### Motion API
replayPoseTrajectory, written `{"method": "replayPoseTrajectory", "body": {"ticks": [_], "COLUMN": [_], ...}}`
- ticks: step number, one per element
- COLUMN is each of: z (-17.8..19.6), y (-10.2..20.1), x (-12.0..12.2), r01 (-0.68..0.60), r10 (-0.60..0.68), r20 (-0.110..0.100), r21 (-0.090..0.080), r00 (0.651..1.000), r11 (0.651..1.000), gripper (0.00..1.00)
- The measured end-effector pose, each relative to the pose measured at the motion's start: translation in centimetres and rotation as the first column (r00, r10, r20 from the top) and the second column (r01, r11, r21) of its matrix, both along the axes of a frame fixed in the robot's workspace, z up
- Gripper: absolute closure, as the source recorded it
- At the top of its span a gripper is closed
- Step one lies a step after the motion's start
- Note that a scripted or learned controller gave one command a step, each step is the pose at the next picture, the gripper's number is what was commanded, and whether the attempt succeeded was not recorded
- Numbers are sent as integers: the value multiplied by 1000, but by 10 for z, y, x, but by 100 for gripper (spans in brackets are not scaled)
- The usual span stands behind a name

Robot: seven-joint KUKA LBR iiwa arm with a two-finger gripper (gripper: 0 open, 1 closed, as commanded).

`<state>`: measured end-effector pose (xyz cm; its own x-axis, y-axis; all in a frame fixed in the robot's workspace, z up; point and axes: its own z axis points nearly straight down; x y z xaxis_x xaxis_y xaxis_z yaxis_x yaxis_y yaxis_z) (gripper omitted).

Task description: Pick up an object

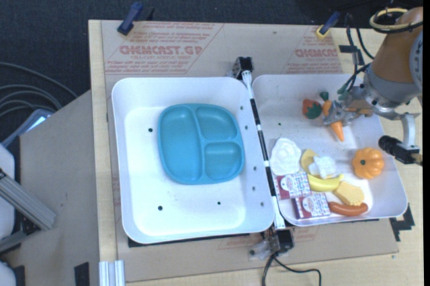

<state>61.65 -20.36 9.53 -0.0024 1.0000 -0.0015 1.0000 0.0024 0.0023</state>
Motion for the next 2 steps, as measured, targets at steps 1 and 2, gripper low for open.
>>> {"method": "replayPoseTrajectory", "body": {"ticks": [1,2], "z": [104,170], "y": [44,117], "x": [-56,-78], "r01": [1,1], "r10": [-1,-1], "r20": [-2,-2], "r21": [2,2], "r00": [1000,1000], "r11": [1000,1000], "gripper": [100,100]}}
